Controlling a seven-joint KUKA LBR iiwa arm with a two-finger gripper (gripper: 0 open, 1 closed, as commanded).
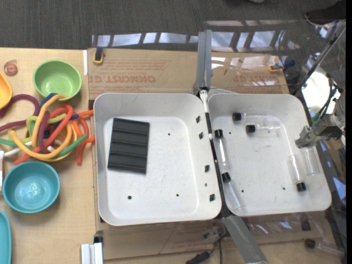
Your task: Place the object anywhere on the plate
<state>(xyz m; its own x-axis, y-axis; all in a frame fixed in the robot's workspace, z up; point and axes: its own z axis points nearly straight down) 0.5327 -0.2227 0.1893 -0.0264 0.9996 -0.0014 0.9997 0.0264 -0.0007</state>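
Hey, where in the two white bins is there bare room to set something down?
Left bin: bare floor right of and below the black ridged plate. Right bin: a bare patch mid-floor, ringed by clear tubes along its top, left wall and right side, where the gripper hangs.

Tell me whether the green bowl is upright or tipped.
Upright: the green bowl sits on the table left of the bins, its open mouth facing up, its inside visible.

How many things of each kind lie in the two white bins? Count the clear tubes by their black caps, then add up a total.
Black ridged plate, left bin: 1
Black-capped clear tubes, right bin: 5
Total: 6
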